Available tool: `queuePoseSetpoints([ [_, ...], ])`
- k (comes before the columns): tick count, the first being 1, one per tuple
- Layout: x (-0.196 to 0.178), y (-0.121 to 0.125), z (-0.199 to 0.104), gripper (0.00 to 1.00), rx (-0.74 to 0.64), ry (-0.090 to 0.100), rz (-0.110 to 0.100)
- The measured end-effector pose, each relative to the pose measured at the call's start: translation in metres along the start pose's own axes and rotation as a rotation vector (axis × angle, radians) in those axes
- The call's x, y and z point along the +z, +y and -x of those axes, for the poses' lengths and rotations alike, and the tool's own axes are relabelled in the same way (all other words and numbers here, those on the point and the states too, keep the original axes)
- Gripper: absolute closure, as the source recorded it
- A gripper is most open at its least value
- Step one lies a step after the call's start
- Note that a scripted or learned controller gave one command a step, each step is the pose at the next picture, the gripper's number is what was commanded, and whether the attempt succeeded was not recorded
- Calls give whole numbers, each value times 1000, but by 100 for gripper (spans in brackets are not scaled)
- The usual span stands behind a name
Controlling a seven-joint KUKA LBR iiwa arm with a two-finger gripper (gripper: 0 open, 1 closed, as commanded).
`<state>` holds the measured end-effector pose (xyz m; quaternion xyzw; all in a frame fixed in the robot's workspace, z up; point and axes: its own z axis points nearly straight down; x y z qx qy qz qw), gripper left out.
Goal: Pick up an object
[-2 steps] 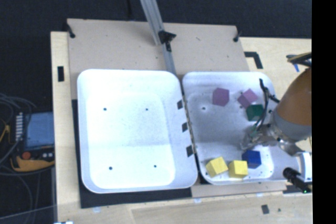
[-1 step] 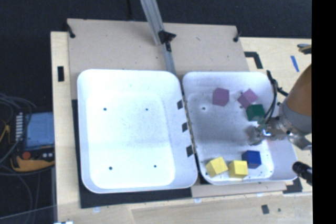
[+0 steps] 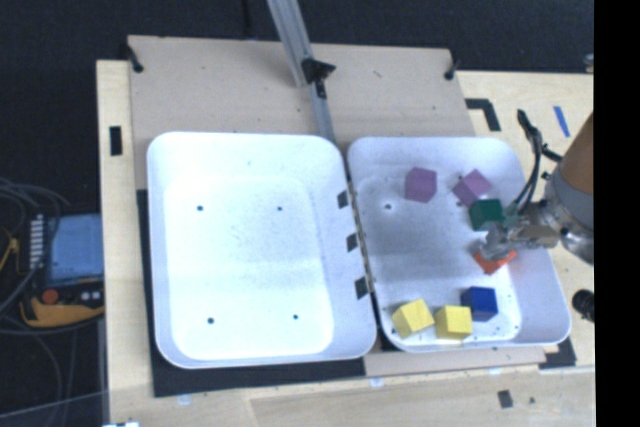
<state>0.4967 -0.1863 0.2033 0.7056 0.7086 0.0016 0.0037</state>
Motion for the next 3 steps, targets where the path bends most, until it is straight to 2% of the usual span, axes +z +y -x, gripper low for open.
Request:
queuePoseSetpoints([
  [1, -39, 2, 2, 100, 0, 0, -1],
  [3, -53, 20, -111, 100, -5, 3, -2],
])
